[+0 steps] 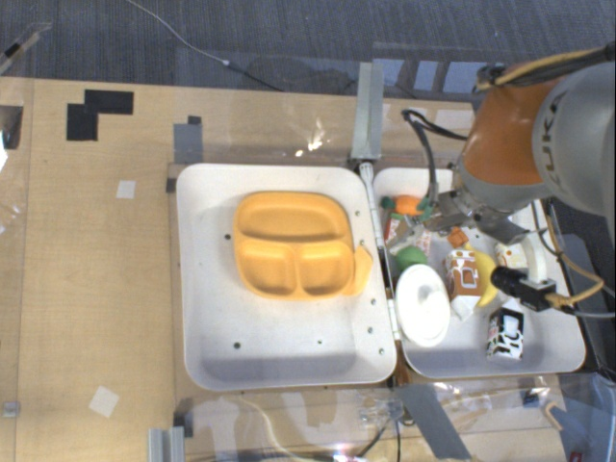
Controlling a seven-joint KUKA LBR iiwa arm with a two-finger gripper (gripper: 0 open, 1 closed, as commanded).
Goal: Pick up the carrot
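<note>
Wooden bench [87,287]; dark grey carpet [289,17] beyond.

The only readable writing is on the arm [568,133]: large dark letters run down its grey housing at the right side, beside the orange band, and they read "KU"; the remaining letters are cut off by the picture's edge. Some small packages [464,275] in the right bin [568,354] carry printing, but it is too small to read.
</note>
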